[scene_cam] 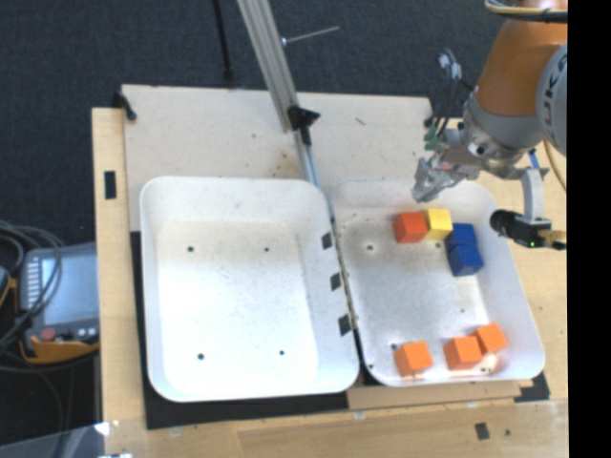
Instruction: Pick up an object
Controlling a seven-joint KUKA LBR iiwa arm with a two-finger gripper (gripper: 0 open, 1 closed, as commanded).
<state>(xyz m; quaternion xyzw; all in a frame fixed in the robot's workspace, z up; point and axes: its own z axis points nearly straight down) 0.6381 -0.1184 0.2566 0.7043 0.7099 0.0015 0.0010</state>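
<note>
Nearest the camera, along the front wall of the right bin (496, 256), sit three orange blocks: one at front left (413, 358), a second (463, 352) just right of it, and a third (492, 337) touching the second at its far right corner. A small pale item lies beside these last two; its nature cannot be told.

Farther back in the same bin, a blue block (464, 248) lies right of centre. Just beyond it, a yellow cube (439, 222) touches a fourth orange cube (411, 227) on its left side.

The left bin (153, 256) stands alongside, its inner wall against the right bin.

At the far edge of the right bin, the gripper (427, 187) hangs above the rim, just beyond the yellow and orange pair. Nothing is seen between its fingertips; whether they stand wide or narrow cannot be told.

Behind the bins, a slanted aluminium post (272, 51) rises from the bench (110, 256).
</note>
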